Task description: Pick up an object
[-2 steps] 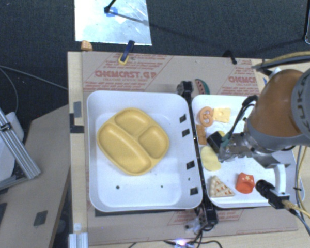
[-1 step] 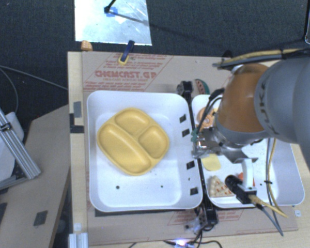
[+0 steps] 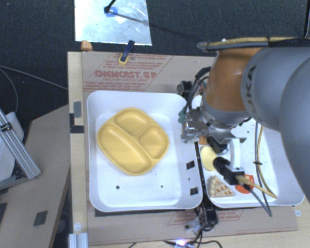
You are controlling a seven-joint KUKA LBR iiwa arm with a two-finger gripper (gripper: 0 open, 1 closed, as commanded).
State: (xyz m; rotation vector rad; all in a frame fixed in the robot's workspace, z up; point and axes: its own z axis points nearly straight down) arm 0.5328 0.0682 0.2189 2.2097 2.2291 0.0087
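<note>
My gripper [image 3: 216, 142] reaches down into the right bin [image 3: 279, 190] near its left wall, mostly hidden under the grey and orange wrist. Just below it lies a pale yellow round object [image 3: 207, 157], partly covered by the gripper. A tan waffle-patterned wedge [image 3: 219, 186] lies at the bin's front left corner, with a small red object [image 3: 244, 188] beside it. In the left bin [image 3: 108, 195] a yellow divided plate [image 3: 133, 140] lies flat, left of the gripper.
The bins stand on a printed cardboard sheet [image 3: 129, 72]. A small blue and yellow tool [image 3: 126, 51] lies on its far edge, and a shiny foil sheet [image 3: 112, 13] lies behind it. An aluminium frame [image 3: 10, 138] stands at the left.
</note>
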